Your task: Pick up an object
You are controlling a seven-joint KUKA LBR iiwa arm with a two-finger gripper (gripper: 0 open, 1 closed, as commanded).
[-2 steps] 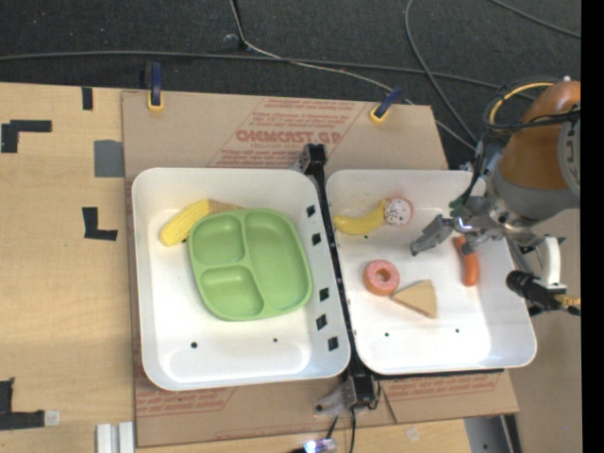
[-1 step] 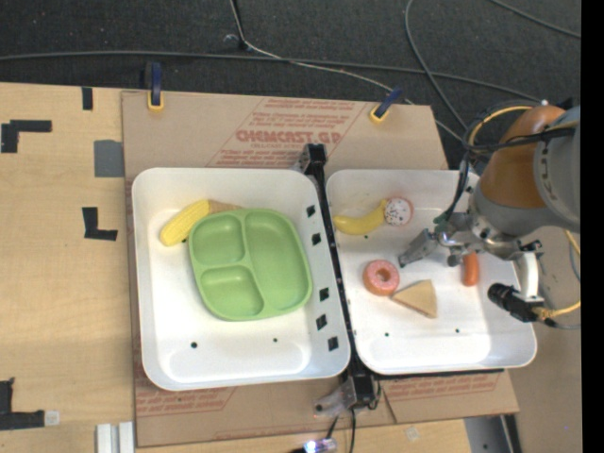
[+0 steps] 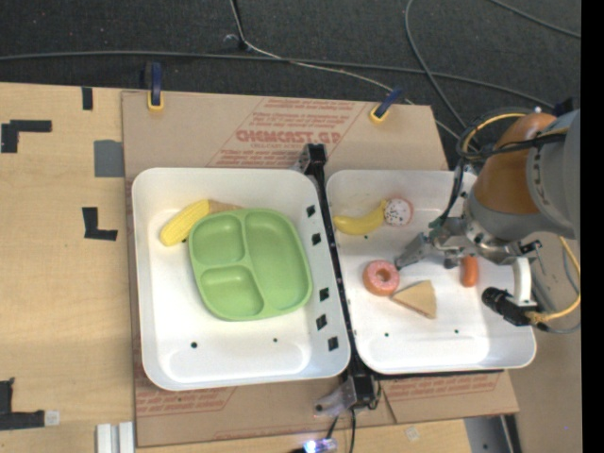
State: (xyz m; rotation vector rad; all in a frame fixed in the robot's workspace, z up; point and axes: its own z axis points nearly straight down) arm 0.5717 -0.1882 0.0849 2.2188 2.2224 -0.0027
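Donut (image 3: 381, 277) lies in right bin (image 3: 415, 352), just left-below gripper (image 3: 412, 252), untouched. Gripper fingers spread, nothing between them. Cheese wedge (image 3: 418, 299) just below gripper, touching donut. Banana (image 3: 360, 221) and pink ball (image 3: 397, 211) above-left. Carrot (image 3: 469, 271) to right, beside wrist. Far left: green tray (image 3: 250, 262), corn (image 3: 183, 222) in left bin (image 3: 226, 366).

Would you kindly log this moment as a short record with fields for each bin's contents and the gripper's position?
left bin: green divided plate, corn cob beside its upper left edge
right bin: banana, round speckled item, pink donut, wedge of bread, orange piece
gripper: low over right bin, above the donut, nothing visibly held
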